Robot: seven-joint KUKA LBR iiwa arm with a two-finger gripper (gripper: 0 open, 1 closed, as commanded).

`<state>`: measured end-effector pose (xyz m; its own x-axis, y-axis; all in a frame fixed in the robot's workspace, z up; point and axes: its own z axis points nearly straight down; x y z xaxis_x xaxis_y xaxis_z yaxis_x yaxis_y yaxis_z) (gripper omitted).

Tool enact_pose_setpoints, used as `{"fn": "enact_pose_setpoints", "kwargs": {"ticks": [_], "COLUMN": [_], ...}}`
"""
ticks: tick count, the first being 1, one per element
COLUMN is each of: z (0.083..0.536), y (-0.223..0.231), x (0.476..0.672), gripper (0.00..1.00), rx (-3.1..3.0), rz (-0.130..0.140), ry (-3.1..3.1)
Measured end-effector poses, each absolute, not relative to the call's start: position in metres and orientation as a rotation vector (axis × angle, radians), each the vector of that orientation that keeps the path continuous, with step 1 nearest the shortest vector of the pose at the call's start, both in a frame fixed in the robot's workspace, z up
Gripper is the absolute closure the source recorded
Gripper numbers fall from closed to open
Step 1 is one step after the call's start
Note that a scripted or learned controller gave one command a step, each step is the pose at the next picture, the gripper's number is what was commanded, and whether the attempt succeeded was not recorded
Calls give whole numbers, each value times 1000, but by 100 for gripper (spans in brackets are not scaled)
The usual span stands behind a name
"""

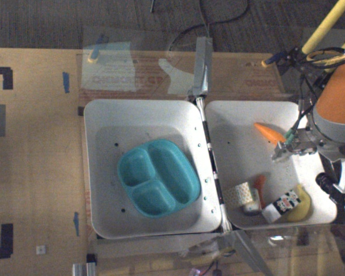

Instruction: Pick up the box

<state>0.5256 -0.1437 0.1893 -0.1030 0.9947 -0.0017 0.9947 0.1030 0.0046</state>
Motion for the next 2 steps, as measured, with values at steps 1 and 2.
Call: {"fn": "enact_pose_setpoints", "kwargs": {"ticks": [1,2], "z": [189,201], "y": [-144,-139], "x": [526,553], "gripper": [0,0], "rx": [2101,1911], "rz": [3,2], "ry": [2330,2488]}}
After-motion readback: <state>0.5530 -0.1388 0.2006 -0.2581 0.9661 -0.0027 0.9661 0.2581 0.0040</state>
